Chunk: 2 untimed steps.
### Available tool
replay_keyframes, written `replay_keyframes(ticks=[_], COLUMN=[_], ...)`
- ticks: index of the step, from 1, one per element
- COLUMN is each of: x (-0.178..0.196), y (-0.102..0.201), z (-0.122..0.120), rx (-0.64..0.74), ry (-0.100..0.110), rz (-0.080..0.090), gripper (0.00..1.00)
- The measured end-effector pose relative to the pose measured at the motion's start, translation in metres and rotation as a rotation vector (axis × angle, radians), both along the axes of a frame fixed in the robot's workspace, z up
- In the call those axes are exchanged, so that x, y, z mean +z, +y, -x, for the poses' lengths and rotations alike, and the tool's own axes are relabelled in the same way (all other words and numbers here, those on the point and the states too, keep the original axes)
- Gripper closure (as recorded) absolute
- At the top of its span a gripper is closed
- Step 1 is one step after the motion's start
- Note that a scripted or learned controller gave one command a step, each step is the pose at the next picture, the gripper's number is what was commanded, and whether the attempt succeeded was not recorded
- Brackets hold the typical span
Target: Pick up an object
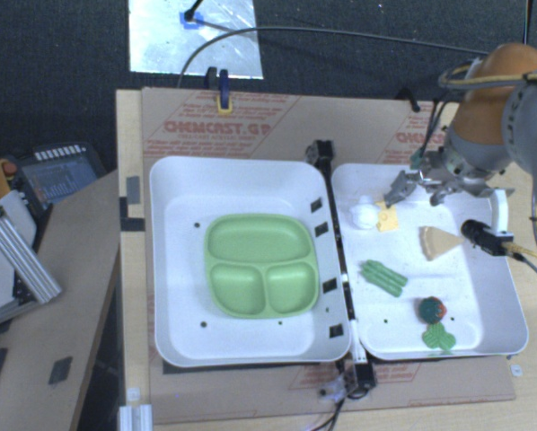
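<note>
At 5 o'clock in the right bin (511,330), nearest the camera, lie a green leafy piece (439,338) and a dark red-green ball (431,309). Toward the bin's centre rests a green ridged pod (383,277), and at 2 o'clock from it a tan wedge (438,241). Farther back a white ball (365,214) touches a small yellow block (388,220). The left bin (174,241) holds a green divided tray (256,265).

The gripper (423,189) hangs just above the right bin's far edge, fingers spread and holding nothing. The yellow block sits closest beneath it. The risk: the white ball crowds that block, so a descending finger could knock it or roll the ball away.

The arm enters from 3 o'clock, wrist bent downward.
</note>
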<state>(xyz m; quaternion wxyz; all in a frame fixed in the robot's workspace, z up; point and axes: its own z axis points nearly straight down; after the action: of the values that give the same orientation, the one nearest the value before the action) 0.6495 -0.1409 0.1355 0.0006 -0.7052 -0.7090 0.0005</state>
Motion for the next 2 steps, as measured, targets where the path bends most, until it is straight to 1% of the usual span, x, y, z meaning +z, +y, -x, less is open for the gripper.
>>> replay_keyframes(ticks=[1, 2], x=[-0.048, -0.034], y=[0.000, 0.000], z=[-0.002, -0.004], rx=[-0.001, 0.002], ry=[-0.004, -0.013], rz=[0.000, 0.002], gripper=[0.00, 1.00])
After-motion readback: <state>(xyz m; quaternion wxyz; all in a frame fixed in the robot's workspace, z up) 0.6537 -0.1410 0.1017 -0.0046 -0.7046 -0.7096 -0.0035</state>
